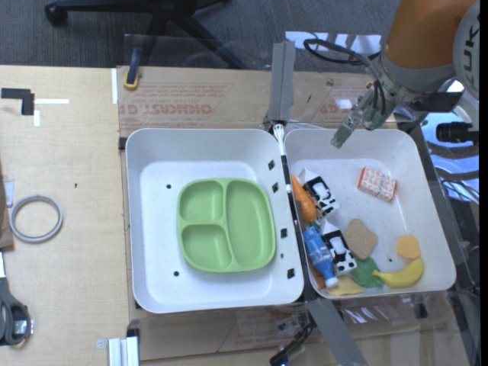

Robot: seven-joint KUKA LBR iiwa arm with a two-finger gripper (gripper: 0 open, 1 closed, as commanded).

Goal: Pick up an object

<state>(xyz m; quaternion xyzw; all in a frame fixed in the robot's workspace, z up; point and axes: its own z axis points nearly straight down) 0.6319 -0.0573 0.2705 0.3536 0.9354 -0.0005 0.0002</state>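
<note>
The right bin (pixel 415 155) holds several small items. A pink-and-white checked block (pixel 377 182) lies near its far right. An orange carrot (pixel 303 198), a blue bottle (pixel 316 256) and two black-and-white cubes (pixel 322 195) (pixel 341 252) line its left wall. A brown bread slice (pixel 361 239), an orange disc (pixel 409 246), a yellow banana (pixel 402 274) and a green piece (pixel 366 274) sit towards the front. My gripper (pixel 357 122) hangs over the bin's far edge, above and apart from all of them, with nothing seen in it.
The left bin (pixel 145 204) holds a green divided plate (pixel 227 224). On the wooden bench to the left lie a grey tape ring (pixel 33 218) and scissors (pixel 11 322). Cardboard (pixel 191 101) lies behind the bins, and a chair base (pixel 152 6) stands beyond.
</note>
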